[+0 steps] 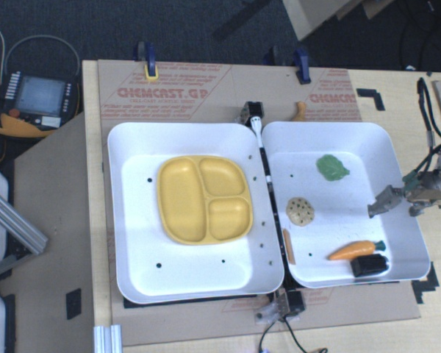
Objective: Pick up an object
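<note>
Hand (386, 201) at right bin (353, 134) right rim, above carrot (350, 251); finger state cannot tell; nothing visibly held.

A yellow divided plate (204, 198) sits in the left bin (132, 271); the right bin (338, 134) holds a cookie (300, 211), carrot (353, 251) and green piece (331, 168).

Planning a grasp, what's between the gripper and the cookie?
Camera view: just bare white bin floor between the gripper and the cookie.
</note>
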Controlling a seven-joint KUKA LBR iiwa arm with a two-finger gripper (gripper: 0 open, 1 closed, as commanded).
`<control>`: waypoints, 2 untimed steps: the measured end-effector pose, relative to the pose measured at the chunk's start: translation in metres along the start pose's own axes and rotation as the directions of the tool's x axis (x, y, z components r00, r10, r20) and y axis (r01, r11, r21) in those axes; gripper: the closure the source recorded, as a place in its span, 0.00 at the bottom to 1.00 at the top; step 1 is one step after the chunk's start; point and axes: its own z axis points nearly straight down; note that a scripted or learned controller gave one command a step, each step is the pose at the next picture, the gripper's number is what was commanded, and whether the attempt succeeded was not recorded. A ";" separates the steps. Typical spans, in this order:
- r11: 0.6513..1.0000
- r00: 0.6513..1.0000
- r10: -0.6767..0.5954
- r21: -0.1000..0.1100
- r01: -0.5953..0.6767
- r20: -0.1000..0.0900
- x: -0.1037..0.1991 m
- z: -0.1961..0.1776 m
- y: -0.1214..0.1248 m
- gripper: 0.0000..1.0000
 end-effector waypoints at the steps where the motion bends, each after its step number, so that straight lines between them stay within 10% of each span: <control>1: 1.000 1.000 -0.005 -0.013 0.005 0.004 0.001 -0.006 0.003 0.00; 2: 1.000 1.000 -0.005 -0.008 0.005 0.001 0.006 0.055 0.007 0.00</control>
